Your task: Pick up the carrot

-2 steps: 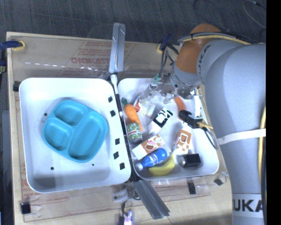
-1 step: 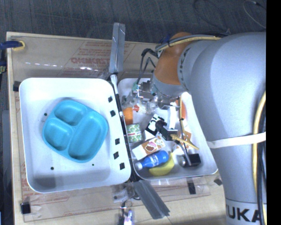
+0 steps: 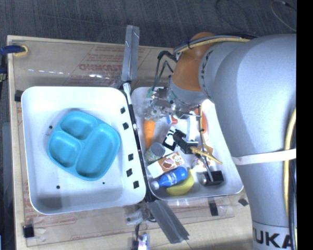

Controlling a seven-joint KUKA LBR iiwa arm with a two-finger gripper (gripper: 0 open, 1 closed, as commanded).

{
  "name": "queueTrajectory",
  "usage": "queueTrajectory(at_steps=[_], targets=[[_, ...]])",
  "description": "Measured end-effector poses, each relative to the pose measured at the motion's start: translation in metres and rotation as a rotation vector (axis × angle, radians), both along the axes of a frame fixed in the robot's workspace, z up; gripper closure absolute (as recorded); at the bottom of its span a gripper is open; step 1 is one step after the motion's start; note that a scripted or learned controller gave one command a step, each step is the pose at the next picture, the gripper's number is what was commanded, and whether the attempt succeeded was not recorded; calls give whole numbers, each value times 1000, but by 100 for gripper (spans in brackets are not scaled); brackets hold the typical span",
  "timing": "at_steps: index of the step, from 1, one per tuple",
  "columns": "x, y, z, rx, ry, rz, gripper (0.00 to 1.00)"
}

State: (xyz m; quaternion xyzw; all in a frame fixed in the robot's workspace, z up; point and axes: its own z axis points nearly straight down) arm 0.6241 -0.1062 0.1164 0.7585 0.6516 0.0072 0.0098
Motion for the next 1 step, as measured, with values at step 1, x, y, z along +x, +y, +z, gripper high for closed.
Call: queueTrajectory(at_steps=[1], targets=[[-63,-16,-10,-9,-12,274,100]])
